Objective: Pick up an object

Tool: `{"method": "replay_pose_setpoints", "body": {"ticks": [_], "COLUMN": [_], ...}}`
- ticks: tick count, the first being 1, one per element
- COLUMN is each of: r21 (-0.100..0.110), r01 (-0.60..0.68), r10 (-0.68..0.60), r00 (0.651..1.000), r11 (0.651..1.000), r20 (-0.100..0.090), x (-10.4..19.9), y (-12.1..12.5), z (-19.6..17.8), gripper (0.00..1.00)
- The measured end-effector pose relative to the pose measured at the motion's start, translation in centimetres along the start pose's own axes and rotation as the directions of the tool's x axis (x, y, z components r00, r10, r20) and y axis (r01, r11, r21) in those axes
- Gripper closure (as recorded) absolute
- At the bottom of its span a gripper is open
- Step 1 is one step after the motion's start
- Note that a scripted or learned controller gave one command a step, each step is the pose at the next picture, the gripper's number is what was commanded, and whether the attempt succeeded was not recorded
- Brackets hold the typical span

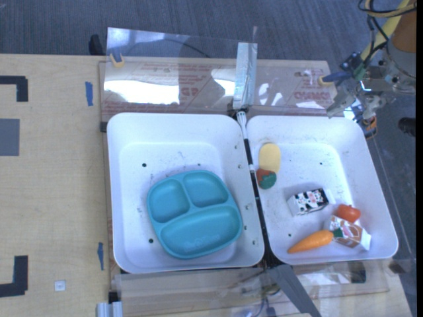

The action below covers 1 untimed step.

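- Pale wooden surface (53,197) carries two shallow white bins side by side, with a clear plastic panel (175,71) standing behind them and dark grey floor beyond.
- Left bin (125,134) holds a teal divided plate (193,213) lying flat toward its near side.
- Right bin (377,197) holds a yellow and red-green toy (268,165) against its left wall, a small black-and-white cow-print carton (308,201) near the middle, an orange carrot (310,242) at the near edge, and a red-capped bottle (348,226) just beside the carrot's right end.
- End effector (353,101) hangs over the far right corner of the right bin, well apart from every object; whether it is open or closed cannot be told.
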<state>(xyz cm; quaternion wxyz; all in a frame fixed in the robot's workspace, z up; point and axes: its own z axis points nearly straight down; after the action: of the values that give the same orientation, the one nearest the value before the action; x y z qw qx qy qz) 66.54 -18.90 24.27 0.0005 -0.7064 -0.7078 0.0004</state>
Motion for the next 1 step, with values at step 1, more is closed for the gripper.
{"method": "replay_pose_setpoints", "body": {"ticks": [1], "r21": [-0.004], "r01": [0.002], "r10": [-0.002], "r00": [1.0], "r11": [1.0], "r20": [0.003], "x": [0.01], "y": [0.1], "z": [-1.16], "gripper": [1.0]}}
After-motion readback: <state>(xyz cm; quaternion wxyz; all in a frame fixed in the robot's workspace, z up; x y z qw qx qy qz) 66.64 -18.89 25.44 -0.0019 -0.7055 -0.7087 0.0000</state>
